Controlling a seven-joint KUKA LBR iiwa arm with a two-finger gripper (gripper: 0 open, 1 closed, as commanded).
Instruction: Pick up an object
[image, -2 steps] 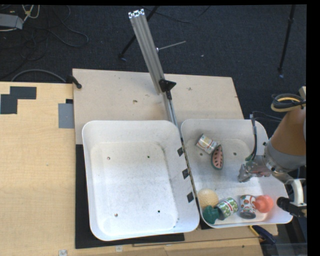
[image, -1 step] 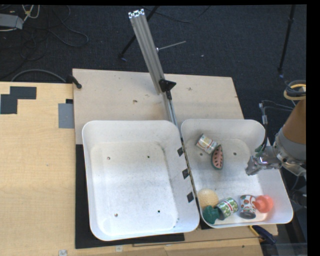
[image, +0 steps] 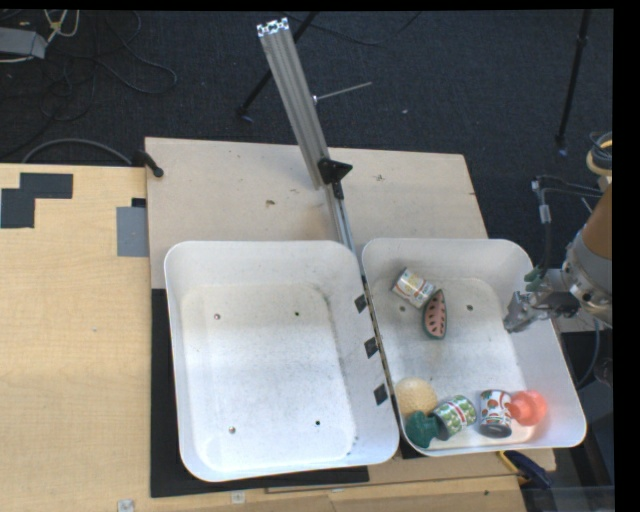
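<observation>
My gripper (image: 519, 311) hovers at the right rim of the right bin (image: 470, 262), with the arm coming in from the right edge. Nothing shows in its grasp. To its left, a small silver tin (image: 411, 288) lies on its side beside a watermelon-slice toy (image: 434, 318). Along the bin's front edge sit a yellow ball (image: 415, 393), a dark green toy (image: 423, 429), a green-labelled can (image: 455, 414), a red-and-white can (image: 494, 413) and an orange-red toy (image: 528, 407).
The left bin (image: 265, 355) lies next to the right one, joined by black clips (image: 370, 346). A slanted aluminium bar (image: 300, 110) rises from the bench behind the bins. A wooden table (image: 70, 340) stands to the left.
</observation>
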